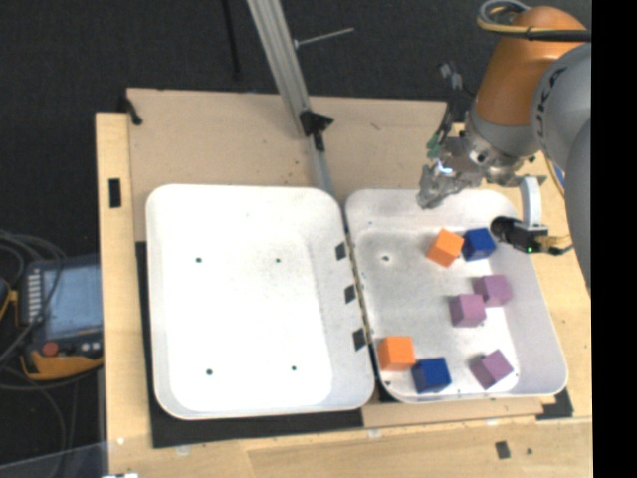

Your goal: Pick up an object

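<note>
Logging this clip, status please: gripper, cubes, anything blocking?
Gripper over right bin's far edge, nothing seen between fingers. Seven cubes in that bin; nearest, orange cube touching blue cube. Nothing in the way.

The left white bin sits flush against the other one on a tan wooden bench. A grey metal pole slants in from the top, ending at a black clamp. Off to the left is what looks like a handheld control pendant, with cables.
</note>
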`<state>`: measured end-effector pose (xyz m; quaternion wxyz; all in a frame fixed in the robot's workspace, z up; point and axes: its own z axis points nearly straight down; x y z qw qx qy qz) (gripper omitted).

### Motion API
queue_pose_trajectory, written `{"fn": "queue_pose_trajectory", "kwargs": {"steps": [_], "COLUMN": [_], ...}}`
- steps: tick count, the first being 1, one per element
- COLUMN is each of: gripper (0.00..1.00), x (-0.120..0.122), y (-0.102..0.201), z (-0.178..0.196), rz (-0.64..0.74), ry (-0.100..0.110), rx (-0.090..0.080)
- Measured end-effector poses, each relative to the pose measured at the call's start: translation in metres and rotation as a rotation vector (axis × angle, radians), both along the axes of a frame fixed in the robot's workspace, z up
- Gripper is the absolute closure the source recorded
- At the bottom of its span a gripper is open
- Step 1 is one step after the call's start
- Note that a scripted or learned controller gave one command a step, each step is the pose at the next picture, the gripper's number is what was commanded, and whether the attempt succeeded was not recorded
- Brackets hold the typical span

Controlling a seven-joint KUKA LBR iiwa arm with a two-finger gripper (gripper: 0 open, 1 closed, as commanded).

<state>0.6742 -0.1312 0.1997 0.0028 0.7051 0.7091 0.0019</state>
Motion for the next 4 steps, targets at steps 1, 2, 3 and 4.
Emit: {"fn": "queue_pose_trajectory", "kwargs": {"steps": [1, 2, 3, 4], "gripper": [1.0, 1.0, 1.0, 1.0], "x": [0.001, -0.032, -0.052, -0.071], "y": [-0.002, 0.04, 0.088, 0.124], "z": [0.036, 0.037, 0.048, 0.044], "rz": [0.002, 0.0, 0.001, 0.0], "ry": [0.001, 0.007, 0.006, 0.007], "rx": [0.0, 0.001, 0.003, 0.002]}}
